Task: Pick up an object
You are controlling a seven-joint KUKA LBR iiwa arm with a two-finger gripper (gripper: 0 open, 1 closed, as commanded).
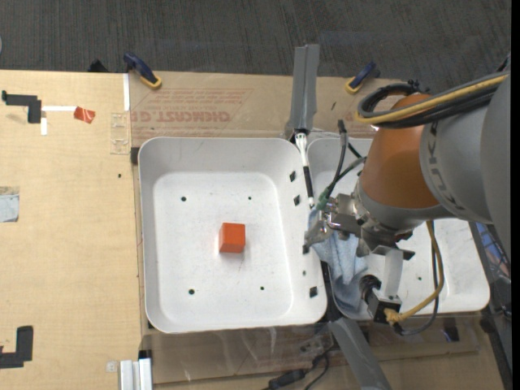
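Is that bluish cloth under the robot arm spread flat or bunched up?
Bunched up: the cloth lies crumpled in folds at the right bin's left edge.

The bench (pixel 57 258) carries 2 blue-and-orange clamps, 1 at the far left (pixel 142 70) and 1 at the far right (pixel 361 76). A cardboard sheet (pixel 203 112) lies behind the bins.

The left bin (pixel 162 218) is wide open from above, with an orange block (pixel 232 238) alone near its middle and bare floor on every side. In the right bin (pixel 467 287), the arm (pixel 406 169) and a crumpled blue-grey cloth (pixel 341 266) crowd the side against the divider.
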